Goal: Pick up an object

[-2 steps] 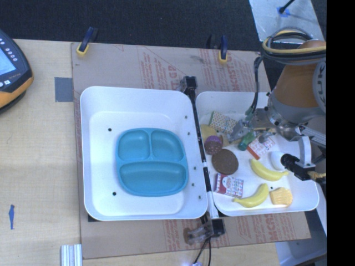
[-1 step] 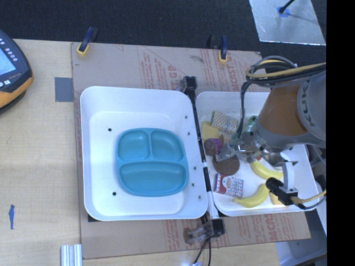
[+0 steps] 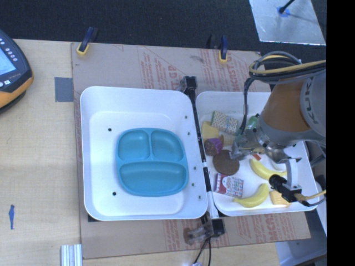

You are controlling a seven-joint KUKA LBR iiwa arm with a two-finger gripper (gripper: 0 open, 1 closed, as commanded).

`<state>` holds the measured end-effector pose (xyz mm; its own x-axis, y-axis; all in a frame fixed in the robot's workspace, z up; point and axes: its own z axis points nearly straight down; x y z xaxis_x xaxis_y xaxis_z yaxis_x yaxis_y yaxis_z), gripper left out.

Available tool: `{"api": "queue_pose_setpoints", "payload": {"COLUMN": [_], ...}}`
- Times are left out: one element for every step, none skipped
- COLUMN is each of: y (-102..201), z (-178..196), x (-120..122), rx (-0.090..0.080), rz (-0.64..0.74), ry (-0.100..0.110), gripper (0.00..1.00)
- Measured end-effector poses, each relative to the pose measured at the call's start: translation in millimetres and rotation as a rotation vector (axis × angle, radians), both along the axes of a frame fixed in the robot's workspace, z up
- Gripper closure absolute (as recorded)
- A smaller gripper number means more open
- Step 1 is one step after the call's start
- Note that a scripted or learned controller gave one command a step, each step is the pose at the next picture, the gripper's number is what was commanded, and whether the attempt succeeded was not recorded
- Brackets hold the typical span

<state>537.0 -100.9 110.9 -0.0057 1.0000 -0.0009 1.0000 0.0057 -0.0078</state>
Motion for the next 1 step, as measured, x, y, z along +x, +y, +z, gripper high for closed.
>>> {"api": "queue_pose_setpoints", "payload": {"y": [0.1], "z": [-0.2], "x": [0.2], "rx": [0.000], "rz": [0.000], "ry": [-0.001], "gripper": [0.00]}}
